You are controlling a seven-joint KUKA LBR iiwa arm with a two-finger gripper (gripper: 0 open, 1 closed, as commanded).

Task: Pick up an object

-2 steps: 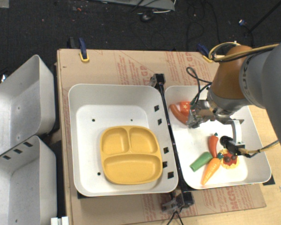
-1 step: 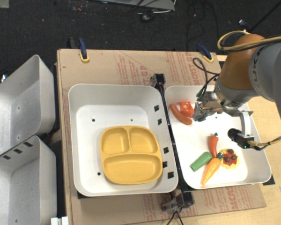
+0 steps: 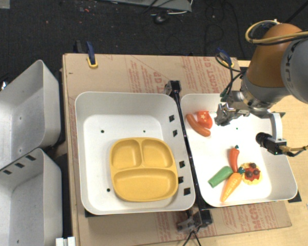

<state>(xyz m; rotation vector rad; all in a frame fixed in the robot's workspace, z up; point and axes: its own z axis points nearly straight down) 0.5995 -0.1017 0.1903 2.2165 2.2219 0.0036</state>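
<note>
Whether the gripper (image 3: 222, 118) grips anything cannot be told; it hangs low in the right bin (image 3: 282, 188), just beside the red pepper (image 3: 200, 121). Further off lie chili (image 3: 234, 158), carrot (image 3: 231, 185), cucumber (image 3: 219, 176). Left bin (image 3: 92, 137) holds a yellow plate (image 3: 143, 169).

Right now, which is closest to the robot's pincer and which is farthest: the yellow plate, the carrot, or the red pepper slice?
1. Red pepper slice: just left of the pincer, at the top of the right bin.
2. Carrot: lower down in the right bin, beside the green piece.
3. Yellow plate: over in the left bin, the farthest.
</note>
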